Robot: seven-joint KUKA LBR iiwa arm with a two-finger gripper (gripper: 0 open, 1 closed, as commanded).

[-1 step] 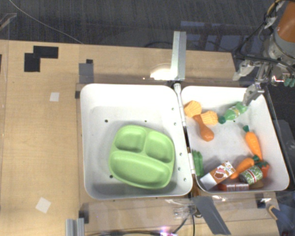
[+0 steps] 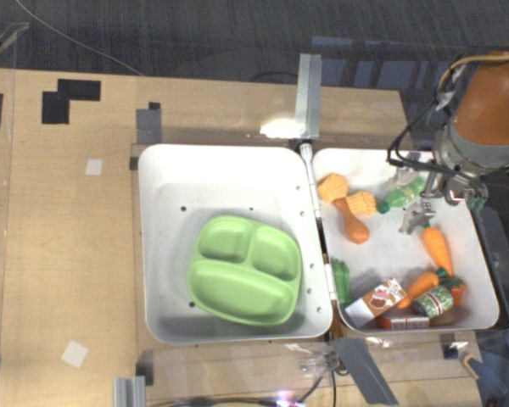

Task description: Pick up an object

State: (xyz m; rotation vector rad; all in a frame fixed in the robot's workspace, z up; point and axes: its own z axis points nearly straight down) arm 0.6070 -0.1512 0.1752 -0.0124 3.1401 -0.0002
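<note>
My gripper (image 2: 417, 217) hangs over the right bin (image 2: 483, 312), in its upper middle, below the grey wrist with the orange band (image 2: 490, 108). A small green toy (image 2: 396, 198) lies just to its upper left, touching or nearly touching it. An orange carrot (image 2: 438, 247) lies just to the gripper's lower right. Left of it are a yellow corn piece (image 2: 362, 203), an orange chunk (image 2: 332, 186) and an orange drumstick-like toy (image 2: 355, 225). I see nothing held between the fingers.
Along the right bin's near edge lie a red-and-white packet (image 2: 383, 296), a second carrot (image 2: 421, 284), a green can (image 2: 435, 302) and a green piece (image 2: 340, 280). The left bin (image 2: 161, 185) holds a green divided plate (image 2: 244, 268). A metal post (image 2: 308, 91) stands behind the bins.
</note>
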